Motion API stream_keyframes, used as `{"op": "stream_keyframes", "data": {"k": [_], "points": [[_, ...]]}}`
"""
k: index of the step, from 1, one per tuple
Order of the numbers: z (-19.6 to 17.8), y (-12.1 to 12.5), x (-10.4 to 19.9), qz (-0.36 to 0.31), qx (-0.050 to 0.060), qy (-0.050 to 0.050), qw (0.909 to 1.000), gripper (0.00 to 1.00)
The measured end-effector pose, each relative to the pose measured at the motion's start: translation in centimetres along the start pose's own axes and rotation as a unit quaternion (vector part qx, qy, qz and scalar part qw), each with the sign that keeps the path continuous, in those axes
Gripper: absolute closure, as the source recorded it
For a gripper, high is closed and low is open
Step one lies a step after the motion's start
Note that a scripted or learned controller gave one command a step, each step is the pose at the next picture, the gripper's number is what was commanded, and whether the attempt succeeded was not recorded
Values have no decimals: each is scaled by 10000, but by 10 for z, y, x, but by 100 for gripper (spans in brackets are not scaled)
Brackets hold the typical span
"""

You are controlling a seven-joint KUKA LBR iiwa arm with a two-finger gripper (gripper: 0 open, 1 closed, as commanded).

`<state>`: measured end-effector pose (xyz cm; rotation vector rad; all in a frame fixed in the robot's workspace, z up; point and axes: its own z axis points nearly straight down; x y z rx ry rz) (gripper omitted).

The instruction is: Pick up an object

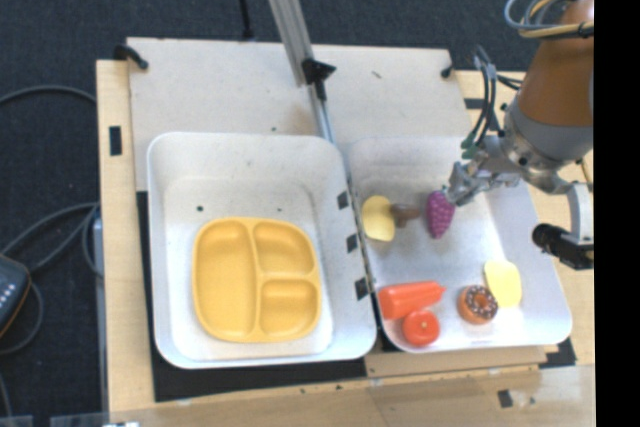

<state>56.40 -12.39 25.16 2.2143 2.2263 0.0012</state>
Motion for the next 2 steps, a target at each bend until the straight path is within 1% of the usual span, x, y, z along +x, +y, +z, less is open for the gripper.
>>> {"op": "stream_keyframes", "data": {"k": [1,2], "points": [[-9,19,49,-11,-5,9,10000,100],[-9,44,96,-8,-3,6,10000,100]]}}
